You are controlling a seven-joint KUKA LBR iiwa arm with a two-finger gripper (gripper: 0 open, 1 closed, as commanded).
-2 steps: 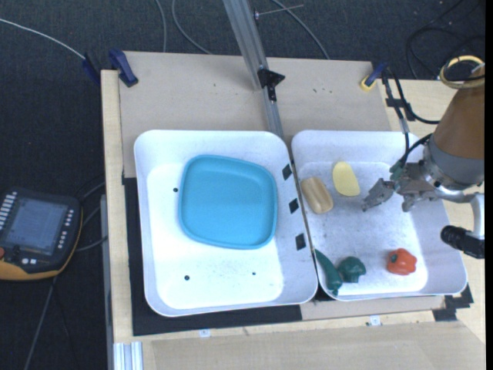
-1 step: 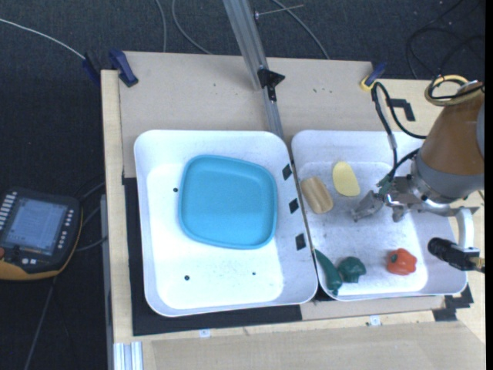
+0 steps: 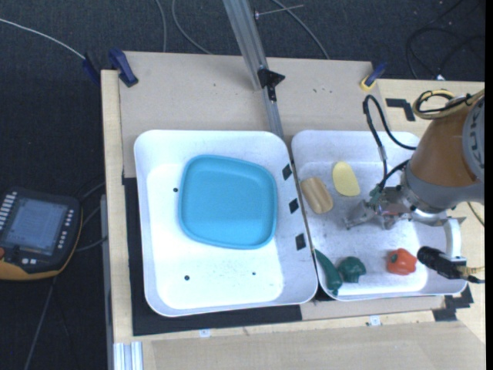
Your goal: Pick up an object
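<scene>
In right bin [image 3: 308, 149]: yellow piece [image 3: 346, 179], tan piece [image 3: 316, 194], claw [image 3: 362, 218], grip unclear.

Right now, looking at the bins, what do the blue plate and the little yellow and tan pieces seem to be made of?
The blue plate looks like moulded plastic with a matte, even colour and soft rounded corners. The yellow piece seems smooth plastic, likely toy food, judging by its flat, uniform tint. The tan piece could be plastic or foam shaped like bread; its surface is too small to tell.
</scene>
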